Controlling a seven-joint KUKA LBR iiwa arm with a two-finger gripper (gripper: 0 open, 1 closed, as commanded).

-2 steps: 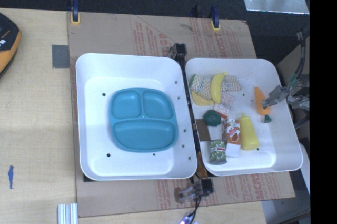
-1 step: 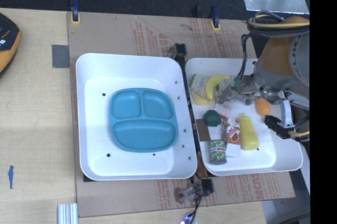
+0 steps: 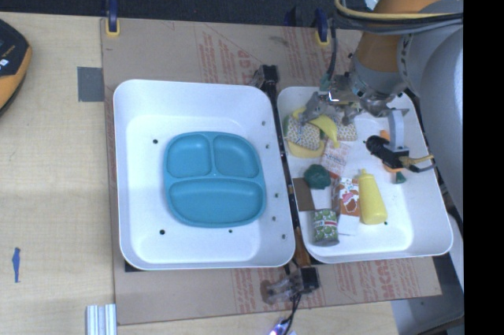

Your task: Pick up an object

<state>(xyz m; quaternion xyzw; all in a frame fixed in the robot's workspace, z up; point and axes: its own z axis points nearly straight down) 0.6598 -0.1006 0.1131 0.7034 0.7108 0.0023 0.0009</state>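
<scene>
Pincer (image 3: 337, 106) hovering low over right bin (image 3: 429, 235), fingers spread, touching yellow banana (image 3: 324, 127); not clamping anything visibly. Banana sitting beside mesh sponge (image 3: 303, 138). Blue divided plate (image 3: 214, 178) lying in left bin (image 3: 134, 168).

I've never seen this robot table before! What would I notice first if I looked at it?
Probably the big blue divided plate, lying alone in the middle of the left white bin. Next, the grey arm with its orange band reaching down at the top of the right bin, its gripper just above a yellow banana. Below that sits a jumble of small things, like a yellow bottle and a little green can.
</scene>
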